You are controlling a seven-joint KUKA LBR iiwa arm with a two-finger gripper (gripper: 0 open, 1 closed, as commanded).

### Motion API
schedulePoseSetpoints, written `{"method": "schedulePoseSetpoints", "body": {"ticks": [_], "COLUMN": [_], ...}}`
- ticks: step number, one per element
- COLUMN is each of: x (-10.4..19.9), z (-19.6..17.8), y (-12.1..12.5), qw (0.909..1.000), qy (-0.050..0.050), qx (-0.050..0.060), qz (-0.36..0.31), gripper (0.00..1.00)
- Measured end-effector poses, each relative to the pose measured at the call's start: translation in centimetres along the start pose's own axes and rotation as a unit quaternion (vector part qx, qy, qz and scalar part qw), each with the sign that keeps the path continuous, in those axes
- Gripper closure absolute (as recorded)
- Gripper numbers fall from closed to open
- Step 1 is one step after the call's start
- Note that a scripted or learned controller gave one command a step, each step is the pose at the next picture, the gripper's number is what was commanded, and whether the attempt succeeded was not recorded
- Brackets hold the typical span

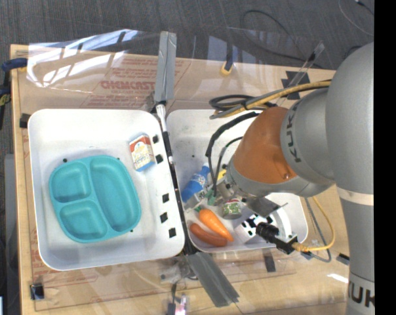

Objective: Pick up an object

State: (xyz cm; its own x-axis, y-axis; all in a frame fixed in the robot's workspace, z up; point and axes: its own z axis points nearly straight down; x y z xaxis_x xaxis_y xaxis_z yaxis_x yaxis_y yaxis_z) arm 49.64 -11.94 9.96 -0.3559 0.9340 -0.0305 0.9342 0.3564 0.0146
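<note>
Bench, right bin (296, 231) | carrot (213, 222), blue bottle (195, 186) | gripper (225, 199) grip unclear, perhaps arm-hidden

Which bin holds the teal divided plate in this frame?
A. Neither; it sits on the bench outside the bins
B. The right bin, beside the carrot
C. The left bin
C: the teal divided plate lies flat in the left bin, while the carrot is in the right bin under the arm.
</note>
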Motion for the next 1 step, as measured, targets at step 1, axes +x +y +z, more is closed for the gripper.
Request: {"method": "schedulePoseSetpoints", "body": {"ticks": [1], "x": [0.58], "z": [-0.68], "y": [0.06], "qw": [0.9999], "qy": [0.008], "qx": [0.004], "qz": [-0.005], "gripper": [1.00]}}
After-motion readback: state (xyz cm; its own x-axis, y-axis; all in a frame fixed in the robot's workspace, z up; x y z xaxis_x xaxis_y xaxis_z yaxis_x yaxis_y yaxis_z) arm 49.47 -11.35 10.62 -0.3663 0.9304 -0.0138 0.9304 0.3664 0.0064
